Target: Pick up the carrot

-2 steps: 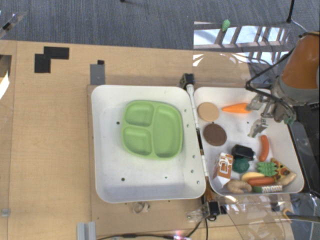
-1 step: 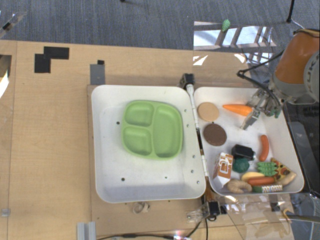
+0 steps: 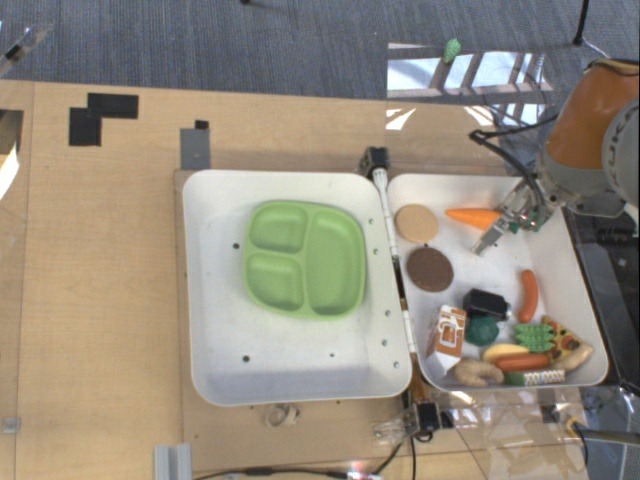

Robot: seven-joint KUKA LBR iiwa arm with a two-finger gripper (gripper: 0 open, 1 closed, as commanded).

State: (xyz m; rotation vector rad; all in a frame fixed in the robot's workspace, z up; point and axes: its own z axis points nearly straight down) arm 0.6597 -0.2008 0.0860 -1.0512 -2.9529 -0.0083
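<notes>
The orange carrot lies on the floor of the right bin, near its far edge, with its tip pointing left. My gripper hangs low over the carrot's thick right end, reaching in from the right under the grey wrist and orange band. The gripper hides that end of the carrot. Nothing I can see is lifted off the bin floor.
The left bin holds a green divided plate. Near the carrot lie a tan disc and a brown disc. A red sausage, a black block and several toy foods crowd the right bin's near side.
</notes>
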